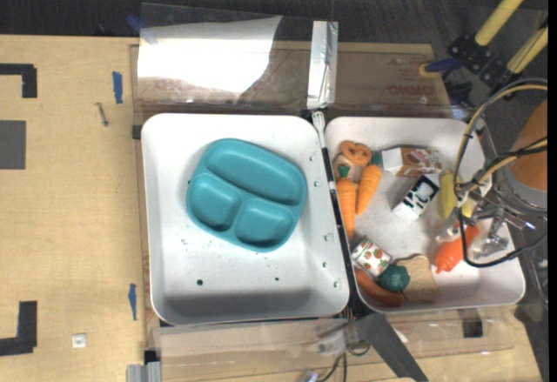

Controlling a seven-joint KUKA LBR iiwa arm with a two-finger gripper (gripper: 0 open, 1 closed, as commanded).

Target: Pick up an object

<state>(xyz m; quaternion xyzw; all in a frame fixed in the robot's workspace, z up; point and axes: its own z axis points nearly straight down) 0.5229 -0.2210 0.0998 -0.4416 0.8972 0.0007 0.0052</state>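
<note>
the gripper [487, 232] hangs at the right side of the right bin [505, 289], near an orange toy [447, 255]; how open it is i cannot tell. i think it is the reaching step, next a clean descent. carrots [357, 193], a small box [419, 193] and cables [487, 145] crowd it. the left bin [174, 284] has a teal tray [246, 193].

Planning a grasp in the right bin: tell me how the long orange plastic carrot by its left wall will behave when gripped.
The long orange plastic carrot looks moulded, so probably stiff and light. Its tapered, rounded body may slip or roll between fingers. It lies against a second carrot, which would likely shift too.
</note>
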